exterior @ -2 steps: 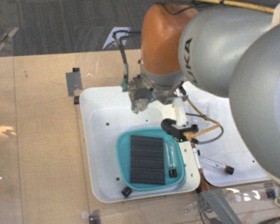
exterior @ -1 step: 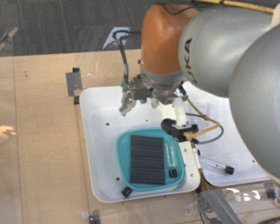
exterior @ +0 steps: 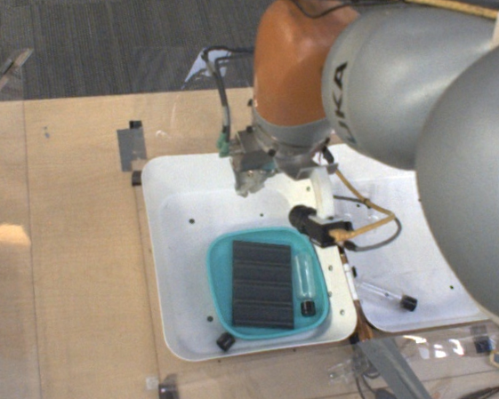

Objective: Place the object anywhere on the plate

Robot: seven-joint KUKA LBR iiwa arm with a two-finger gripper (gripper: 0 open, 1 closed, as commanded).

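Camera view, looking down at a slant. Two shallow white bins, smooth plastic with rounded corners, sit side by side on a pale wood-grain bench (exterior: 71,286).

Left bin (exterior: 179,247): holds a teal plate (exterior: 220,269), glossy, squarish with rounded corners and a raised rim, set toward the bin's near edge. On the plate lies a ribbed block (exterior: 262,284), dark grey, matte, rectangular, with grooves running across its top; it is flat and fully inside the rim. Just beside it on the right, also on the plate, lies a clear tube (exterior: 304,279), slim and see-through, with a black cap at its near end. A small black piece (exterior: 224,341) rests on the bin floor at the plate's near-left corner, touching or nearly touching the rim.

Right bin (exterior: 418,264): a second clear stick with a black tip (exterior: 388,295) lies on the floor near the dividing wall.

Arm: grey rounded casing with an orange band. The gripper (exterior: 251,174), grey metal, hangs over the far part of the left bin, apart from the plate. Open or closed: cannot tell from this angle. Nothing is seen in its grasp. Yellow and black cables (exterior: 373,225) loop below the wrist.
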